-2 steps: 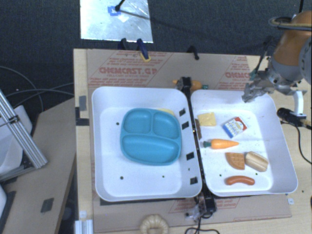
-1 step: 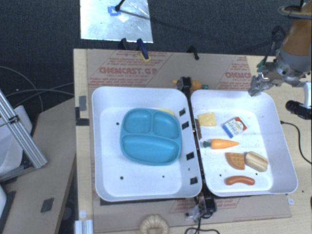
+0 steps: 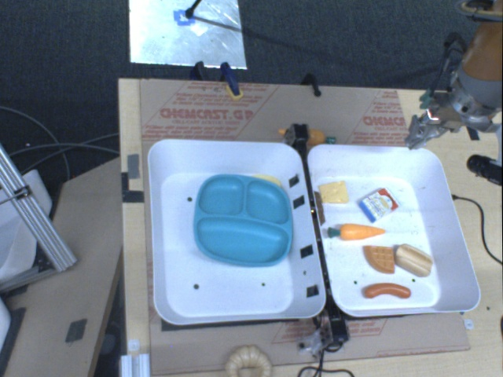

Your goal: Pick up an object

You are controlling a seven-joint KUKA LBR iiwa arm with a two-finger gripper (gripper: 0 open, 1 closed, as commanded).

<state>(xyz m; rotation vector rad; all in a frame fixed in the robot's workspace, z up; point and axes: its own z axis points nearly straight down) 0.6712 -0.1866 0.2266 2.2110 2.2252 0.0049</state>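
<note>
Dark carpet runs behind the bench (image 3: pixel 236 104), which is topped with a brown printed board, and two shallow white bins sit on it side by side. Left bin (image 3: pixel 169 210) holds a blue divided plate (image 3: pixel 244 218) lying flat, pretty much in the middle, with a bit of something pale yellow peeking out at its far edge. Right bin (image 3: pixel 440 210) has all the toy food: a pale yellow cheese slice (image 3: pixel 333 192) near the inner wall, a small blue and red carton (image 3: pixel 378 204) just to its right, an orange carrot (image 3: pixel 357 231) below those lying sideways, then a waffle wedge (image 3: pixel 380 258) and a bread roll (image 3: pixel 413 259) right beside each other, maybe touching, and a sausage (image 3: pixel 386 291) down at the near edge. All of it is just sitting on the bin floor, nothing lifted. The gripper (image 3: pixel 415 138) hangs off the arm at the upper right, over the far right corner of the right bin, well apart from every food item and with nothing between its fingers. Whether those fingers are spread or closed, can't tell, they're too small and blurry from this angle. Some extra stuff around: a shiny silver sheet (image 3: pixel 185 22) on the floor past the bench, and a beige ring (image 3: pixel 248 362) at the bench's near edge.
</note>
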